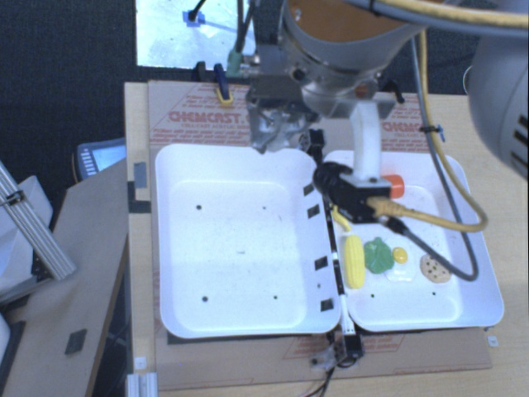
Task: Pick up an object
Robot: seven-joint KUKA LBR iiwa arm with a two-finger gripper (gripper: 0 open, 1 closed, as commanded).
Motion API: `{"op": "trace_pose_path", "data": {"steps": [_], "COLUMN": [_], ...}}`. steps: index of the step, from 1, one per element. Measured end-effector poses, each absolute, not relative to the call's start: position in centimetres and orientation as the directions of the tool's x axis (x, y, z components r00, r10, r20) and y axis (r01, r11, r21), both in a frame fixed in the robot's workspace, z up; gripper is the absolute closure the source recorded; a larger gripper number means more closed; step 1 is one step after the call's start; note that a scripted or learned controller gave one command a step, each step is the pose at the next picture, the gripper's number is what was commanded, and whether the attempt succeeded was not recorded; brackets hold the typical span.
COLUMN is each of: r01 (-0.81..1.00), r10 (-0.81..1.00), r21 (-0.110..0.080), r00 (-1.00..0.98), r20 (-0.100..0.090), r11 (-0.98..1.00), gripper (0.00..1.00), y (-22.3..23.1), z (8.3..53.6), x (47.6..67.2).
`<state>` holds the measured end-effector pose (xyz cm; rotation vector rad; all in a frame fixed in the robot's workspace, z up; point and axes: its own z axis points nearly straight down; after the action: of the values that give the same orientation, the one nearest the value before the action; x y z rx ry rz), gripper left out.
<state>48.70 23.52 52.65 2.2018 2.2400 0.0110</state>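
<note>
The right bin [483, 308] holds several small things. A yellow corn cob [353, 260] lies along its left wall, with a green leafy piece [378, 255] beside it. To the right of those are a small yellow piece [400, 255] and a round brown cookie [435, 268]. An orange object [393, 186] sits at the back, partly hidden by the arm. My gripper [275, 132] hangs over the back rim of the left bin [240, 246], well away from these things. Nothing shows in its grasp.
The large grey and orange arm covers the upper right of the view. A yellow clamp [223, 89] is fixed at the bench's back edge. A cardboard sheet [198, 114] lies under both bins.
</note>
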Motion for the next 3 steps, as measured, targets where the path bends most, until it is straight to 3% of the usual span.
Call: {"op": "trace_pose_path", "data": {"steps": [1, 2, 3], "r01": [1.000, 1.000, 1.000], "r10": [1.000, 1.000, 1.000], "r21": [0.007, -0.003, 0.004], "r00": [-0.023, -0.007, -0.007], "r20": [0.006, -0.002, 0.003], "r11": [0.023, 0.007, 0.007], "gripper": [1.00, 1.00, 1.00], "y": [23.5, 23.4, 23.4], "z": [53.8, 48.1, 51.8], "x": [48.7, 48.6, 48.6]}}
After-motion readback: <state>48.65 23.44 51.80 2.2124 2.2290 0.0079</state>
